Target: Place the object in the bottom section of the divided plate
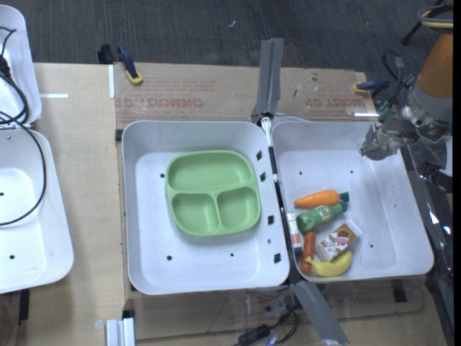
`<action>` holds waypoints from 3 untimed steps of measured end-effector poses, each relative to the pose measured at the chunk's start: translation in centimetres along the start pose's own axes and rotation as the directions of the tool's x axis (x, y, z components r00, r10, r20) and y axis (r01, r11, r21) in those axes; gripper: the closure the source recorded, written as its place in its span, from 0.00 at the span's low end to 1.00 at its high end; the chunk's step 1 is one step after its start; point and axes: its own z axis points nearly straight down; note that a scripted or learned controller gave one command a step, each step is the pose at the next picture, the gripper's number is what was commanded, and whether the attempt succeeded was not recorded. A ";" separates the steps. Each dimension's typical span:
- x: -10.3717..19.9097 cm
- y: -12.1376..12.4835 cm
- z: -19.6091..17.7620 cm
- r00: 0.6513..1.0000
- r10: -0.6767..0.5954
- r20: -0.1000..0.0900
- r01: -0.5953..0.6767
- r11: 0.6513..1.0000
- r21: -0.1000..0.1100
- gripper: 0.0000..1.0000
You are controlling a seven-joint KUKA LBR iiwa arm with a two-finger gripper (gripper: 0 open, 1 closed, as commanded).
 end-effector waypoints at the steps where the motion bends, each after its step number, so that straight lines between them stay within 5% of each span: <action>1: 8.1 -0.9 2.4 0.980 -0.197 -0.001 0.197 0.980 0.003 1.00; 2: 16.3 2.5 -0.9 0.971 -0.239 0.000 0.239 0.971 0.000 1.00; 3: 24.7 0.0 -0.8 1.000 -0.028 0.001 0.028 1.000 0.005 1.00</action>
